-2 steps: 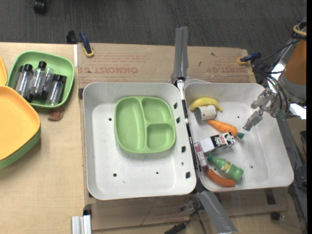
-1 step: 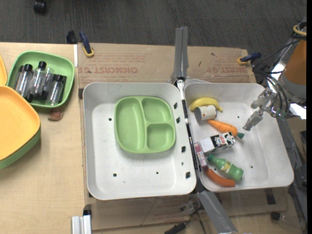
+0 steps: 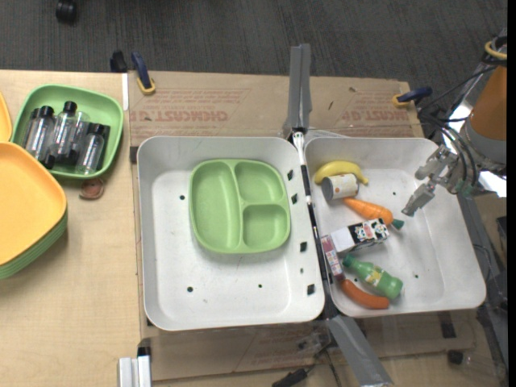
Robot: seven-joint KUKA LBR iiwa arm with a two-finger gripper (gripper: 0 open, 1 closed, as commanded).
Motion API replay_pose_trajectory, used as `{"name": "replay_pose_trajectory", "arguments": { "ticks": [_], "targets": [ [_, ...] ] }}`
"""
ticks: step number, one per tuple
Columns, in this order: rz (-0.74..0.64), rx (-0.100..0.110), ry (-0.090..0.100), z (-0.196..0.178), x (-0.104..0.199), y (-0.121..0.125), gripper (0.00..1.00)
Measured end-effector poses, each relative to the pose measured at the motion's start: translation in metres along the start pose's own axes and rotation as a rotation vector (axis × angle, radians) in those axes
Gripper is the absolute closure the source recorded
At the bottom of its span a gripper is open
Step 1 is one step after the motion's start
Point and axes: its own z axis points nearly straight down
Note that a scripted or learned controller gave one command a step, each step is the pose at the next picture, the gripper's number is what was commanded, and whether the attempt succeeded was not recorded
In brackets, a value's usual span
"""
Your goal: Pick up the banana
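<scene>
Camera view: open, empty two-finger gripper (image 3: 426,185) right of curved yellow banana (image 3: 339,170), maybe bumping small tan can (image 3: 342,186) touching it and grabbing that instead.

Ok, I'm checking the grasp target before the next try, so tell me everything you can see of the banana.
The banana is yellow, smooth and curved, arching upward with both ends pointing down. It looks like a plastic toy, though that is a guess. It lies flat in the right bin, near its back left corner. A small cylindrical can sits right against its inner curve and hides part of it. The carrot lies just in front, apart from it. The gripper is off to its right, not touching it.
</scene>
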Motion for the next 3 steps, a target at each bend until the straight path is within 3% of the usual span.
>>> {"name": "replay_pose_trajectory", "arguments": {
  "ticks": [3],
  "targets": [
    [0.000,0.000,0.000,0.0000,0.0000,0.0000,0.00]
  ]
}}
